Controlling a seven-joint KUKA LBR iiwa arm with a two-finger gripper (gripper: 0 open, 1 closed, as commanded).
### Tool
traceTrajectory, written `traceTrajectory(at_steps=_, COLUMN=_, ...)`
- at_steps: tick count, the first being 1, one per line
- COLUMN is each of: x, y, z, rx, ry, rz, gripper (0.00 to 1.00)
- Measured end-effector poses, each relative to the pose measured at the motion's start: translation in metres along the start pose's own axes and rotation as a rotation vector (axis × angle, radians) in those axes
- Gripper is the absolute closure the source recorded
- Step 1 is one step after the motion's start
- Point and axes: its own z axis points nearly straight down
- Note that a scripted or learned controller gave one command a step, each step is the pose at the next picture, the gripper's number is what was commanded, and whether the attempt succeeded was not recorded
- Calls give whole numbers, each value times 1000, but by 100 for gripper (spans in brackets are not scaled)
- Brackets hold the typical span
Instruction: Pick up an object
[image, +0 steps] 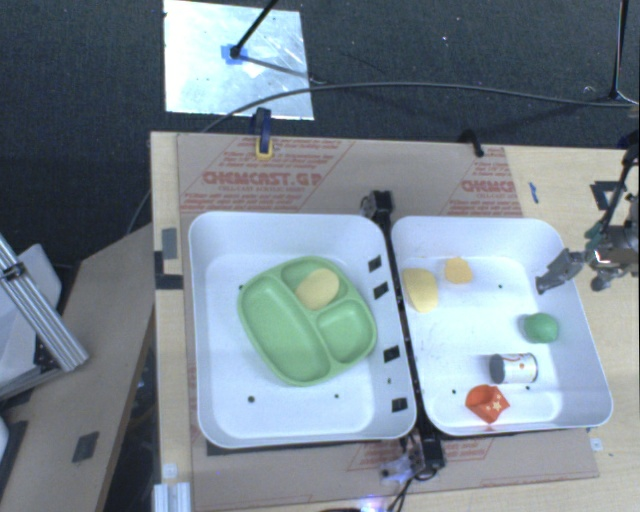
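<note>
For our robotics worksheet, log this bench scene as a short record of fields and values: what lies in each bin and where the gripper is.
left bin: holds a green divided plastic plate with a pale yellow rounded piece in one of its small compartments
right bin: holds a pale yellow oblong piece, a small yellow lump, a green ball, a small white can lying on its side, an orange-red crumpled piece
gripper: over the right bin's right edge, holding nothing visible
</note>
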Motion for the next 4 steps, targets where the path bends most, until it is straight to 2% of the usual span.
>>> traceTrajectory(at_steps=1, x=1, y=2, z=-5, rx=-10, ry=-2, rz=-3, gripper=0)
traceTrajectory(at_steps=3, x=0, y=10, z=81, rx=-6, ry=-1, rz=-1, gripper=0)
traceTrajectory(at_steps=4, x=-1, y=2, z=136, rx=-11, ry=-3, rz=0, gripper=0)
